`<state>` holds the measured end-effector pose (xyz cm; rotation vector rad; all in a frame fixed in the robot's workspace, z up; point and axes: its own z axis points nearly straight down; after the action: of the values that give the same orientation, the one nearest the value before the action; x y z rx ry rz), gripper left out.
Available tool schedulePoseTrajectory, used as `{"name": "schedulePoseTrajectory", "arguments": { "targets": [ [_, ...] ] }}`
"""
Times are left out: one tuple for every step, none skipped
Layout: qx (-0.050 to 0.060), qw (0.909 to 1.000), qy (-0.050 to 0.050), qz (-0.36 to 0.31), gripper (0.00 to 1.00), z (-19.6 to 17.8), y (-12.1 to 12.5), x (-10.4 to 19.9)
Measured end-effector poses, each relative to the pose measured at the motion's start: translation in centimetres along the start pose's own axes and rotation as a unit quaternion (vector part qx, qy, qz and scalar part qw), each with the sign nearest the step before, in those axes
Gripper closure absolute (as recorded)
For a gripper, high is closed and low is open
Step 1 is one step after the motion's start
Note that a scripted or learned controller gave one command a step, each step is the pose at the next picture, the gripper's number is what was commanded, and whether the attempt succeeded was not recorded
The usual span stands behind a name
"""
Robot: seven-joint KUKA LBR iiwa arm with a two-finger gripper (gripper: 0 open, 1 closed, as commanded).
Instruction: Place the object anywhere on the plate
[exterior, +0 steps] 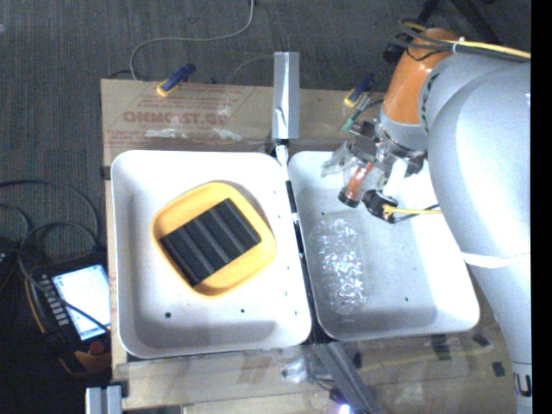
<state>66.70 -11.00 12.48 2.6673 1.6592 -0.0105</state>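
Observation:
A yellow plate (261, 253) with a black ridged insert lies in the left bin (138, 317), a little above its middle. A clear, crinkled plastic object (341, 261) rests on the floor of the right bin (423, 300), near its left wall. My gripper (355, 190) hangs over the upper part of the right bin, above and slightly right of the clear object and apart from it. A small reddish-orange part shows at the gripper's tip; I cannot make out what it is.
The grey arm with its orange band (410, 84) covers the right side of the right bin. A metal post (285, 93) stands at the back between the bins. A blue-and-yellow clamp (175, 78) and cables lie on the board behind.

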Motion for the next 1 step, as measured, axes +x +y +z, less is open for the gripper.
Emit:
{"name": "schedulePoseTrajectory", "arguments": {
  "targets": [
    [-0.001, 1.0, 0.0, 0.007, 1.0, -1.42, 1.96, -3.92]
  ]
}}
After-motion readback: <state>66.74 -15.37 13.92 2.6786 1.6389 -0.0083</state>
